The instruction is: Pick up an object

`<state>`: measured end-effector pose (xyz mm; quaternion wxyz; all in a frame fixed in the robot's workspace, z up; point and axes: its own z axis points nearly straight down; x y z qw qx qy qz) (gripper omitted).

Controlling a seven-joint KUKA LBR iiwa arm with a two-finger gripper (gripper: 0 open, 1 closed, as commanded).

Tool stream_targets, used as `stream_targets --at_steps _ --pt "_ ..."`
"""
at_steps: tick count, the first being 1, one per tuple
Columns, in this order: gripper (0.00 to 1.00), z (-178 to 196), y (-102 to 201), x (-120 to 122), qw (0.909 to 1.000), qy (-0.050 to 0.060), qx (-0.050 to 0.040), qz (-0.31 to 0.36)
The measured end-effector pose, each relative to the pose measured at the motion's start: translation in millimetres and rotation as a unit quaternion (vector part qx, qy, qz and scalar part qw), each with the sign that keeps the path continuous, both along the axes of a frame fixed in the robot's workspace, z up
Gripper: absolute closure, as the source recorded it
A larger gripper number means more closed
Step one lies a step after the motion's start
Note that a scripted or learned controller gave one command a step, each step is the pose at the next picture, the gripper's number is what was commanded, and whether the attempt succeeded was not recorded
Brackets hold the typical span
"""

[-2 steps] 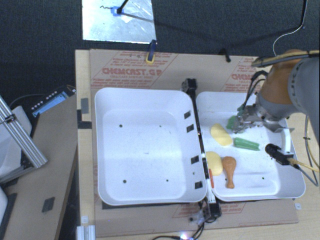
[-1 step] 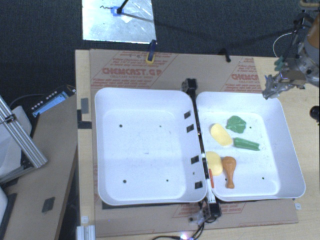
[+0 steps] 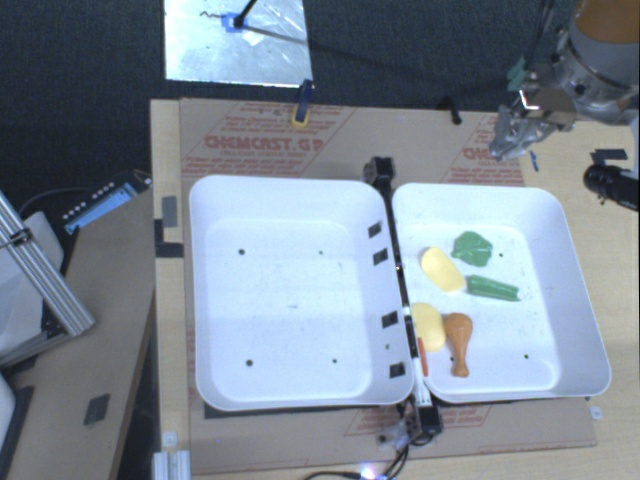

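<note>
The right bin (image 3: 560,228) holds several small toy foods. A green leafy piece (image 3: 472,248) lies toward its back, with a long green pod (image 3: 492,288) just in front of it. A pale yellow oval piece (image 3: 441,269) sits left of them. Another yellow piece (image 3: 428,324) lies near the bin's left wall, beside a brown drumstick (image 3: 459,340). My gripper (image 3: 507,140) hangs above the cardboard behind the right bin, well apart from all the objects, with nothing seen in it.
The left bin (image 3: 215,208) stands beside the right one, joined by black clips (image 3: 388,288). A shiny metal sheet (image 3: 236,28) lies at the back left. A yellow and blue clamp (image 3: 301,108) sits on the cardboard's back edge. An aluminium frame (image 3: 40,278) stands at the left.
</note>
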<state>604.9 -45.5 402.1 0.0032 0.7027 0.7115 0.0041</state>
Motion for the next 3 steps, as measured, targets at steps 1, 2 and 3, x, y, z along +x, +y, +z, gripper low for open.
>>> stream_targets --at_steps 1,2,3 --pt "1.00 6 53 62 1.0000 0.002 -0.0001 -0.001" --pt "1.00 38 122 64 1.0000 0.002 0.0009 0.000" --pt "1.00 94 195 63 1.0000 0.001 0.0014 0.000"
